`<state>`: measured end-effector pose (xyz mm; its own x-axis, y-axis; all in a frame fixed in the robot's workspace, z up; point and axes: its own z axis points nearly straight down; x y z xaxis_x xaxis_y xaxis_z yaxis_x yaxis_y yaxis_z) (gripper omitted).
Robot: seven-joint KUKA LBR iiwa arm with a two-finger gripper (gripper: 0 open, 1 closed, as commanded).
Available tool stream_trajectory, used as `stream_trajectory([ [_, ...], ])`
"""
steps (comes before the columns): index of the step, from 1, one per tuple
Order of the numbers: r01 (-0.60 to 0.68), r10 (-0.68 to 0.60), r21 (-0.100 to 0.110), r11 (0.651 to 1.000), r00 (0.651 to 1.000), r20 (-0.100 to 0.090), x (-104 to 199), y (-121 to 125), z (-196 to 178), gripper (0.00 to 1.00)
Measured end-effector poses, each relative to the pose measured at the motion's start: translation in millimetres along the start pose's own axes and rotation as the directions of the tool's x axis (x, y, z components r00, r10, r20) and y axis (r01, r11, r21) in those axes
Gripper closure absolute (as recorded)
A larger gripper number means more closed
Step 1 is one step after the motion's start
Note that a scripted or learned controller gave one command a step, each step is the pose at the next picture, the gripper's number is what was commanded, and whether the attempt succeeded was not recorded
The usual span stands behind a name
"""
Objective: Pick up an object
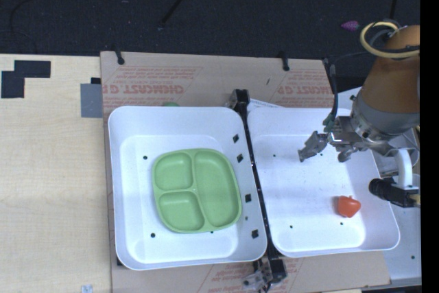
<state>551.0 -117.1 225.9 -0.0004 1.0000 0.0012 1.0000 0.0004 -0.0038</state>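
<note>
camera view | gripper is held over the right bin, jaws spread wide with nothing between them | red object is seen lying on that bin's floor, nearer its right wall, apart from the gripper | green divided plate is seen in the left bin

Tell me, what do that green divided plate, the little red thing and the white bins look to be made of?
The green plate looks like molded plastic with a matte finish: one even color, soft rounded dividers. The red object is too small to be sure; probably plastic or rubber, perhaps a toy fruit. The white bins look like smooth plastic with rounded, molded corners and a slight sheen.
</note>
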Motion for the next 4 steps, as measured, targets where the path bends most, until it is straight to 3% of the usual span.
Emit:
stream_trajectory([
  [2,-0.001,0.001,0.005,1.000,1.000,-0.001,-9.2,-7.1,109.4,0.00],
  [3,-0.001,0.001,0.000,1.000,1.000,0.000,-8.3,-7.3,139.7,0.00],
  [4,-0.006,0.006,-0.002,1.000,1.000,0.000,-9.5,-6.6,127.4,1.00],
])
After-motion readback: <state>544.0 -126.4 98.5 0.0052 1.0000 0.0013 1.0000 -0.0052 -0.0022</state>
